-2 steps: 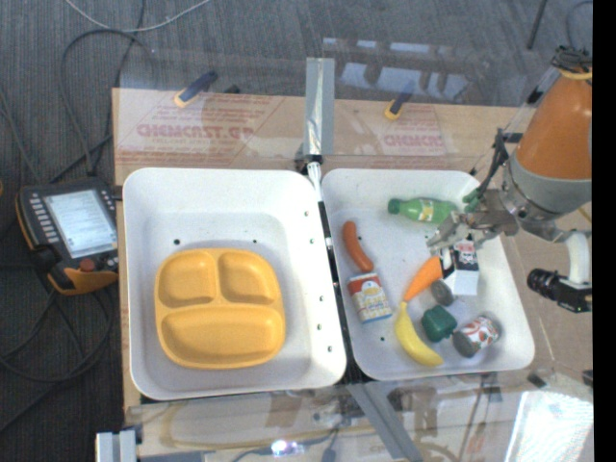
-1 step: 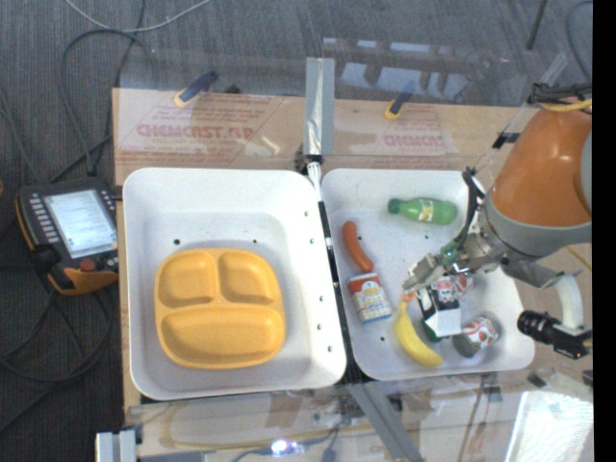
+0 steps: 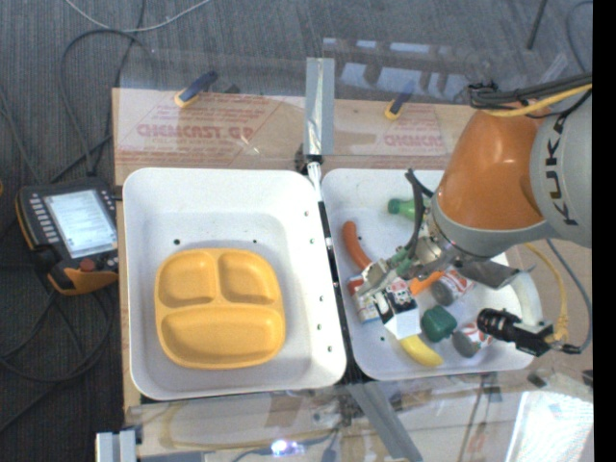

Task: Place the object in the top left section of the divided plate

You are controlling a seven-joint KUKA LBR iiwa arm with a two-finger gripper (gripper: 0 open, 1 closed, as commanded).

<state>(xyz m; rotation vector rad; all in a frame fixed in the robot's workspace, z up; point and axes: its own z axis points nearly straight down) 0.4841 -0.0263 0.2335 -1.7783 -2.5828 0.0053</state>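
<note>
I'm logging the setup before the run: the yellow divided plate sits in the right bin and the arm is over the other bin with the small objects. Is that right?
Not quite. The camera view shows the yellow divided plate in the left bin, not the right one. The rest holds: the arm is over the other bin, the right bin, among the small objects.

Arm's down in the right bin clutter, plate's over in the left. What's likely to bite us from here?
1. The end effector sits in a tight pile: orange carrot-like piece, green block, yellow piece. It may grab two or nudge neighbours.
2. The yellow divided plate lies loose in the left bin; its top left section is small, so a drop could land wrong.
</note>
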